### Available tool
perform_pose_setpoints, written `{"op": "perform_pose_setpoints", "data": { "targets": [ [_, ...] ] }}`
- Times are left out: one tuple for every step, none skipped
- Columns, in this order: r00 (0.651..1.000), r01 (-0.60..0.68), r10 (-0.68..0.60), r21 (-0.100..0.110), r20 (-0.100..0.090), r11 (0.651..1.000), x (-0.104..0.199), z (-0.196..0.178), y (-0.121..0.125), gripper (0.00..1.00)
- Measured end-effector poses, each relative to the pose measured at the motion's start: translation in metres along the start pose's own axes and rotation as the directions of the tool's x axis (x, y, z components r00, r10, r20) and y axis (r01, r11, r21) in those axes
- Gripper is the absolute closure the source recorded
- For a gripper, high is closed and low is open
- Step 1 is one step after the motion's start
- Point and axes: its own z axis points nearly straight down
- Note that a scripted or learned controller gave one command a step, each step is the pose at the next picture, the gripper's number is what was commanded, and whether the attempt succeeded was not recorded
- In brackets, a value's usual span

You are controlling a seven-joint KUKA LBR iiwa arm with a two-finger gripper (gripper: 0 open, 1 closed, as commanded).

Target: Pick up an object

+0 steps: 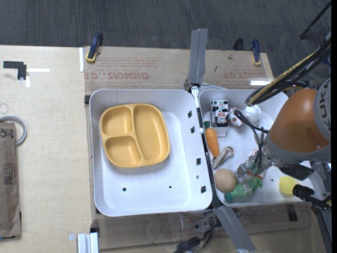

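Camera view: left bin (105, 194) carries a yellow divided plate (135, 135), smooth plastic w/ three compartments, sitting toward the bin's far-left corner. Near half and right side of that bin are bare white floor, lots of room.

Right bin (274, 194) is crowded. Along its left wall, far to near: small black/white printed box (219, 113), orange carrot (211, 142), glossy and tapered, then a tan rough-looking ball (225, 179) near the near-left corner. A beige looped piece (224, 156) lies between carrot and ball. Green bottle-shaped item (243, 190) lies along the near edge, just beside the ball. Yellow rounded object (288, 185) sits toward the near-right corner.

Arm's orange band covers the bin's right side; gripper (251, 165) is low over the bin's middle, just above the green item. Finger state: can't tell, too cluttered. Little free floor around it.
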Motion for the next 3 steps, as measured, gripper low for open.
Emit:
{"op": "perform_pose_setpoints", "data": {
  "targets": [
    [1.0,-0.003,0.003,0.0,0.001,1.0,-0.001,-0.009,0.0,1.0],
    [1.0,-0.006,0.006,0.0,0.001,1.0,-0.002,-0.017,-0.001,1.0],
    [1.0,-0.003,0.003,0.001,0.001,1.0,0.001,0.009,0.0,1.0]
  ]
}}
